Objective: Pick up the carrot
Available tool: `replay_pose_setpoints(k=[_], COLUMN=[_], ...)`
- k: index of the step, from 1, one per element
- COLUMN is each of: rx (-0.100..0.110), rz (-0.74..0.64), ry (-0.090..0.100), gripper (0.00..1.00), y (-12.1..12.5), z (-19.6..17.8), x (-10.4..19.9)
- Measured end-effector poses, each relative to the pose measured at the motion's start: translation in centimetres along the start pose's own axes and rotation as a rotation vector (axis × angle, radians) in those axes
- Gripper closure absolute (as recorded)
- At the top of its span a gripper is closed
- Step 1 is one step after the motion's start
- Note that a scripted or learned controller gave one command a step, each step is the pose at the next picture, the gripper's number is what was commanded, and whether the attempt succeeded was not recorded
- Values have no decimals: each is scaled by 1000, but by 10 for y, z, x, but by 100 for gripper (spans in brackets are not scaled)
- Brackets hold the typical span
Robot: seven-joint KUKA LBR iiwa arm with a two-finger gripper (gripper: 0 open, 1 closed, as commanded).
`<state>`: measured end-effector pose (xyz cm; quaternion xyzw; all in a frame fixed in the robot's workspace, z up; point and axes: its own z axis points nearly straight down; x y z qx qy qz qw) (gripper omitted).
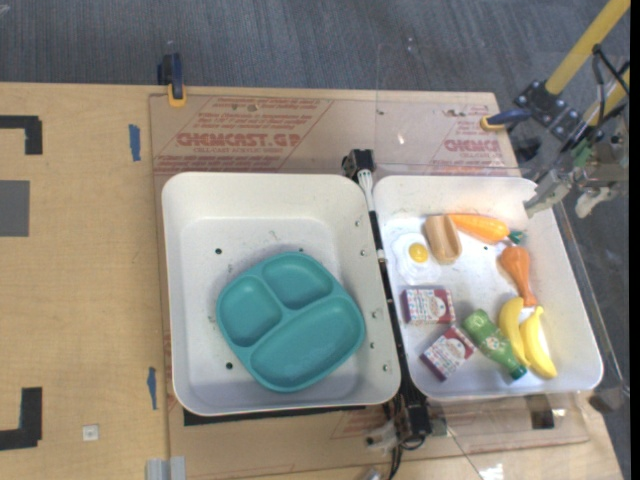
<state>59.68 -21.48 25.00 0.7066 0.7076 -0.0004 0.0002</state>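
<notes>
The carrot point(478, 228) is orange with a green tip at its right end. It lies flat near the back of the right bin point(585, 313), just behind a hot dog bun point(441, 239). My gripper point(562, 190) hangs at the bin's back right corner, over the rim, to the right of the carrot and a little behind it. Nothing is visibly held by it.
The right bin also holds a fried egg point(415, 253), a drumstick point(517, 269), bananas point(531, 334), a green bottle point(493, 343) and two small packets point(428, 305). A teal divided plate point(290, 318) lies in the left bin point(190, 228).
</notes>
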Motion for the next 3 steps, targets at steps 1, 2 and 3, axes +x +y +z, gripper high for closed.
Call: replay_pose_setpoints(k=[1, 2, 3], rx=[-10, -2, -14], rz=[-203, -206, -202], ry=[0, -3, -2], gripper=[0, 100, 100], y=[45, 43, 39], z=[156, 147, 62], x=[8, 6, 70])
